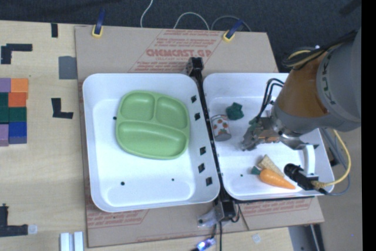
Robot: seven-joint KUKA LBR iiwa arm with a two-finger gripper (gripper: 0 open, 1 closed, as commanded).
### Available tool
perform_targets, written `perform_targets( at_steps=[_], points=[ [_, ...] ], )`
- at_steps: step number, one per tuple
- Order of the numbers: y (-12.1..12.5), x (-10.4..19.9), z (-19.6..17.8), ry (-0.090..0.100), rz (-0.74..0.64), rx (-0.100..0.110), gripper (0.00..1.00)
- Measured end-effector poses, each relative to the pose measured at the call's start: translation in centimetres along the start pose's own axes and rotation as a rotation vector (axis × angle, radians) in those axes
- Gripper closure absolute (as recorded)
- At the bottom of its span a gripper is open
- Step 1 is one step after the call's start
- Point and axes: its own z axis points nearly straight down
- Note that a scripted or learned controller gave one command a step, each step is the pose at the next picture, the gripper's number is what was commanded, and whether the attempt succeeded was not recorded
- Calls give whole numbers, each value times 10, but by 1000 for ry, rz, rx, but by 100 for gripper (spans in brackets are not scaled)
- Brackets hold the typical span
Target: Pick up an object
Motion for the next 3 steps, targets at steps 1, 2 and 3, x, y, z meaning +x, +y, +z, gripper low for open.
perform_targets(
  at_steps=[1,2,3],
  points=[
    [6,6,-45,-1,1,-7,100],
    [7,4,-87,-2,1,-7,100],
    [9,10,-130,-2,0,-8,100]
  ],
)
